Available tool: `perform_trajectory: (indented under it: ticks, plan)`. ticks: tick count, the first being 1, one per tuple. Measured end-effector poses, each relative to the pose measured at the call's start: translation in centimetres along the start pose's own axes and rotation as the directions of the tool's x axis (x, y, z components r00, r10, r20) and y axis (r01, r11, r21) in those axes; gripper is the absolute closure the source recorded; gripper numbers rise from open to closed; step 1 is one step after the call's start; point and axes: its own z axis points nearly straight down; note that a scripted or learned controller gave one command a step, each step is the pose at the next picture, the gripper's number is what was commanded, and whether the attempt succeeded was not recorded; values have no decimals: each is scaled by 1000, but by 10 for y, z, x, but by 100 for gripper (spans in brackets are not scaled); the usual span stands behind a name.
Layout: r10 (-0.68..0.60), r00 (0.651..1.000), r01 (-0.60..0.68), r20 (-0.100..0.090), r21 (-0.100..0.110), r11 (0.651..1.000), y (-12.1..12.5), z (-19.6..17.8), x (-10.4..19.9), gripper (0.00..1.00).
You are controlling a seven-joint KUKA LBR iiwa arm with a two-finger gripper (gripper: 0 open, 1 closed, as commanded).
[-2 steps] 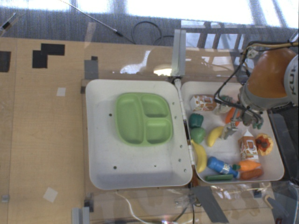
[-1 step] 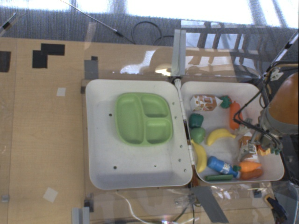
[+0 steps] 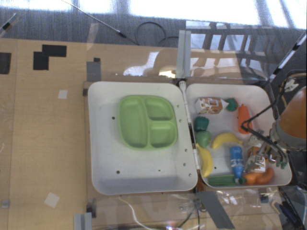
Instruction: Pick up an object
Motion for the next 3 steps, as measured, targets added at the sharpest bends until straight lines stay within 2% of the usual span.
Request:
perform_trajectory:
  ticks: [1,2,3]
  plan:
    - [40,999,-39,-32,5,999,74,-14,-116,0]
    - [29,1000,-29,-8,-1,1000,136,3,-82,0]
    - [-34,999,34,-5,-1,999,93,-1,34,0]
